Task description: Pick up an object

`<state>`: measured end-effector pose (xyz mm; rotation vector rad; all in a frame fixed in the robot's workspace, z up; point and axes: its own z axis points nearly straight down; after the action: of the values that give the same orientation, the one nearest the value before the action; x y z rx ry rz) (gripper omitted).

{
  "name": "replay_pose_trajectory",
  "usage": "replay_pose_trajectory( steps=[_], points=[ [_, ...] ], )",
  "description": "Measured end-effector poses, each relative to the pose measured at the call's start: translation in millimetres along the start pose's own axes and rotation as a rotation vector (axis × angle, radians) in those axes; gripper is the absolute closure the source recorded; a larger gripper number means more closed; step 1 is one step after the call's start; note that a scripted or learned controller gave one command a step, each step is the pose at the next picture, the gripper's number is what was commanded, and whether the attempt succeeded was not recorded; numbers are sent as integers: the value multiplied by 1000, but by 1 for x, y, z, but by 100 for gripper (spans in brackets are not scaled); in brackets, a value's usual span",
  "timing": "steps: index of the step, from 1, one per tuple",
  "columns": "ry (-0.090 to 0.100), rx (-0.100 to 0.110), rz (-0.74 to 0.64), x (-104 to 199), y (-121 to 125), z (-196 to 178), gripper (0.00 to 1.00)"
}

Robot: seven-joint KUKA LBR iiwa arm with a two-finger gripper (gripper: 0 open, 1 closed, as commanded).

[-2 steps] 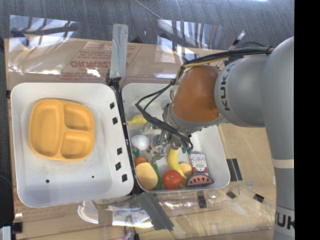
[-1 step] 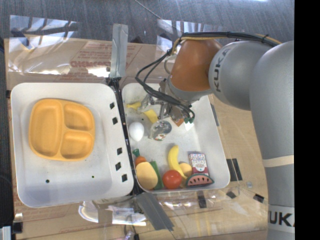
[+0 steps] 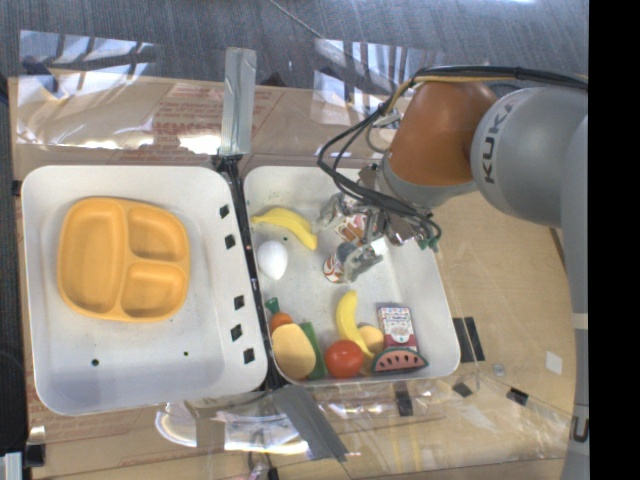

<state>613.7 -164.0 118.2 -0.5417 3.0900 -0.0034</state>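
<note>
My gripper (image 3: 357,240) over right bin (image 3: 432,286), mid-back | fingers seem clamped on a small red-white item (image 3: 343,255), view cluttered | banana (image 3: 286,225) just left | yellow tray (image 3: 122,258) in left bin (image 3: 120,378)

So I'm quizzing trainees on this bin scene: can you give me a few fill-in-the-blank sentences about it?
1. The yellow divided tray lies in the ____ bin.
2. The white egg lies just below a ____ in the right bin.
3. The slice of watermelon lies to the ____ of the tomato.
4. The pincer is above the ____ bin.

Missing words: left; banana; right; right
</note>
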Motion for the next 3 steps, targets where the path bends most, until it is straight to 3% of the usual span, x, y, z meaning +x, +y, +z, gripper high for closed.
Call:
replay_pose_trajectory(
  steps=[1, 2, 3],
  points=[
    [-9, 4, -161, 29, -37, 18, 0],
    [-3, 1, -32, 29, -39, 23, 0],
    [4, -5, 54, 13, -2, 26, 0]
  ],
)
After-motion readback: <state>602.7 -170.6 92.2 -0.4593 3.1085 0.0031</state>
